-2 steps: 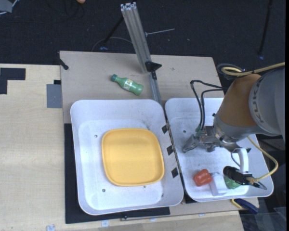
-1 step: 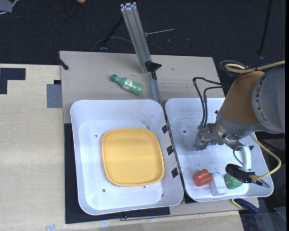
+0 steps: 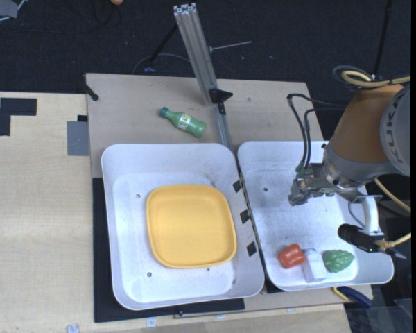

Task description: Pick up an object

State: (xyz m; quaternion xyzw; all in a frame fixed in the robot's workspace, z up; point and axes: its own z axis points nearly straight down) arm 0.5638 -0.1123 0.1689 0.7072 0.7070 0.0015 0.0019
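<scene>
The arm reached in from the right, its grey body and orange band [image 3: 364,127] hanging over the right bin [image 3: 277,165]. The gripper [image 3: 299,191] sat low over that bin's white floor, roughly at its middle, pointing toward the divide between the two bins. How far it was open could not be told from this angle; the metal parts at the tip blurred together, and nothing could be seen between them.

Nearer the camera than the gripper, down by the right bin's front edge, lay a small red object [image 3: 291,256], rounded, perhaps a toy pepper or tomato. Just beside it on the far side from the left bin was a pale white piece [image 3: 313,267], and touching or nearly touching that, a green lumpy object [image 3: 338,260], leafy-looking. All three were well apart from the gripper, not touching it.

Off to the gripper's other side, across the divide, the left bin [image 3: 125,186] carried a yellow square plate [image 3: 191,225] lying flat near its middle. Beyond both bins, on the tan surface [image 3: 263,103], a green bottle [image 3: 184,121] lay on its side, well away from the gripper. A slanted aluminium rail [image 3: 200,47] rose from the surface near the bins' meeting point. Black cables [image 3: 305,127] looped down to the wrist.
</scene>
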